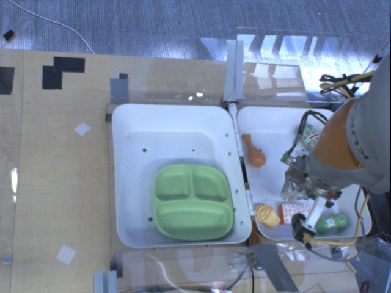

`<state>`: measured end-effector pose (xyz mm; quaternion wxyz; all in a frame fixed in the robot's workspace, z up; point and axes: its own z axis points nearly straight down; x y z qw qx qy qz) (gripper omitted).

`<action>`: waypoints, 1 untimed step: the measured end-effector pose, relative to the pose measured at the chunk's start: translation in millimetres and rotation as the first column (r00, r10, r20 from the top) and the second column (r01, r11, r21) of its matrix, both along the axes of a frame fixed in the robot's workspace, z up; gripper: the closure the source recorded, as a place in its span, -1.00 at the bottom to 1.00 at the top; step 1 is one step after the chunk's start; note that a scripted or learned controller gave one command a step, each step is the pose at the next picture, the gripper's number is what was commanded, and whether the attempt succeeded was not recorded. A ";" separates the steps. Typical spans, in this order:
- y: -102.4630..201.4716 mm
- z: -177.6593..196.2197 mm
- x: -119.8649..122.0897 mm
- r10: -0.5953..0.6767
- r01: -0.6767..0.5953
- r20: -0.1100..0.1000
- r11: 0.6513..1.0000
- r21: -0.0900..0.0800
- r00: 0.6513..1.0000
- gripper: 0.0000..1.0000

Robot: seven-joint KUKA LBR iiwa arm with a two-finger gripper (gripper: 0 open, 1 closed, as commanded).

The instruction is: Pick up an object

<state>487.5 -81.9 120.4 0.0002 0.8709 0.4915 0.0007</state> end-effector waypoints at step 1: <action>-4.8 16.8 0.1 -0.020 0.020 0.000 1.000 0.000 1.000 1.00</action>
